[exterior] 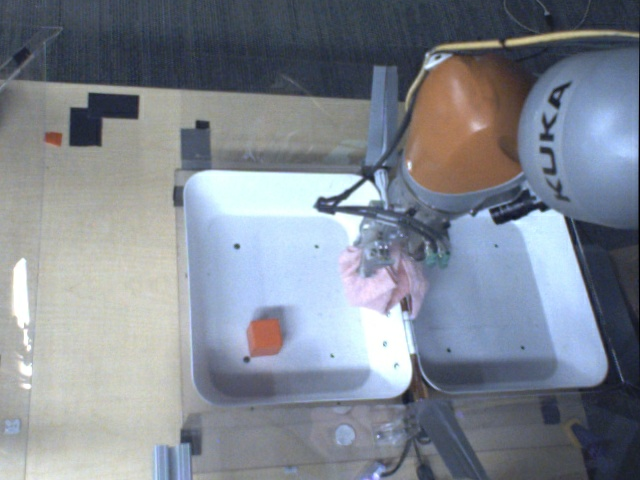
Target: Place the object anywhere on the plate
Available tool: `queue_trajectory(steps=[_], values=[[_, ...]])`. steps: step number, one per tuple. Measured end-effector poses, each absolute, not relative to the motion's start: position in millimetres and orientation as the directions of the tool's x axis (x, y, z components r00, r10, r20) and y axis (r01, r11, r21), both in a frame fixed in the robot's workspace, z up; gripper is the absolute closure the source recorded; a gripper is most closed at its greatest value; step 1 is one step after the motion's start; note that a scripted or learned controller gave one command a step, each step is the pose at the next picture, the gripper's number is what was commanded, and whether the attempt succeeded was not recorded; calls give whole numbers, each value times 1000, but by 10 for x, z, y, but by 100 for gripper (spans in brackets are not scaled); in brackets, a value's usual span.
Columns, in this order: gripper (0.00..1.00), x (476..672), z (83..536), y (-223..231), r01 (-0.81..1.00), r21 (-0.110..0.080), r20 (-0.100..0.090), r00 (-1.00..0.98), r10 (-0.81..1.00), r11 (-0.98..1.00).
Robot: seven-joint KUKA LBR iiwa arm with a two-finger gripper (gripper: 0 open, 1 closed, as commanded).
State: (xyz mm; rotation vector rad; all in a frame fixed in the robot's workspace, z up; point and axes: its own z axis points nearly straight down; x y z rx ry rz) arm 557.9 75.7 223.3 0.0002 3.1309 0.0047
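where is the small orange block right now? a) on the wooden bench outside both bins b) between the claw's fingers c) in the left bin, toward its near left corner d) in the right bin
c: the orange block lies on the floor of the left bin, toward its near left corner, well apart from the claw, which hangs over the pink cloth at the divide between the bins.

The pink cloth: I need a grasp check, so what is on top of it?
The hand sits on the crumpled pink cloth, over the left white bin. Its fingertips and the cloth's top are covered.
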Motion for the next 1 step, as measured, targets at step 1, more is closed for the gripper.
queue_trajectory(steps=[1], values=[[0,5579,2233,758,0,3,-11,-1000,0,1000]])
